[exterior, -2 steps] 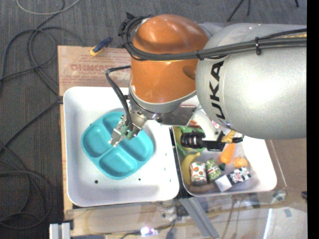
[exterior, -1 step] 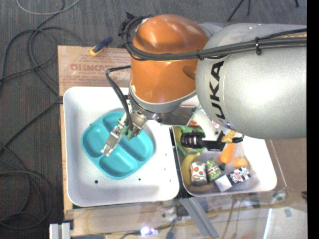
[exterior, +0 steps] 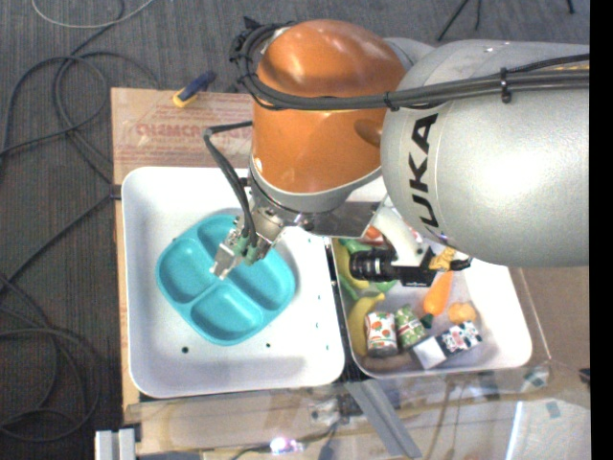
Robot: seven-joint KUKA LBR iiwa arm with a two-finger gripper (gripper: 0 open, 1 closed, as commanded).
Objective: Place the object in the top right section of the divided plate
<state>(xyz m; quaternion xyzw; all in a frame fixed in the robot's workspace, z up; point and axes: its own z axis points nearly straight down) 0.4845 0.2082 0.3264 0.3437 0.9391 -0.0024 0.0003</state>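
I am seeing the arm (exterior: pixel 498 151) reaching in from the right and hanging low over the left bin (exterior: pixel 153 353), where the blue plate (exterior: pixel 196 271) is lying turned at an angle. The gripper (exterior: pixel 239 252) is hovering over the plate's upper right part, close to the ridges where the sections are meeting. A small green bit (exterior: pixel 253 248) is showing right at its tip, and I am taking that for the object. From up here I cannot tell whether the jaws are wide, narrow or clamping on it, nor whether it is touching the plate. The plate's other sections are lying bare. The right bin (exterior: pixel 512 338) is sitting just beside the left one, half under the arm. It is holding an orange carrot (exterior: pixel 437 295), a curved yellow piece (exterior: pixel 357 312) and a few small printed cartons (exterior: pixel 381 333), crowding together near its lower edge.
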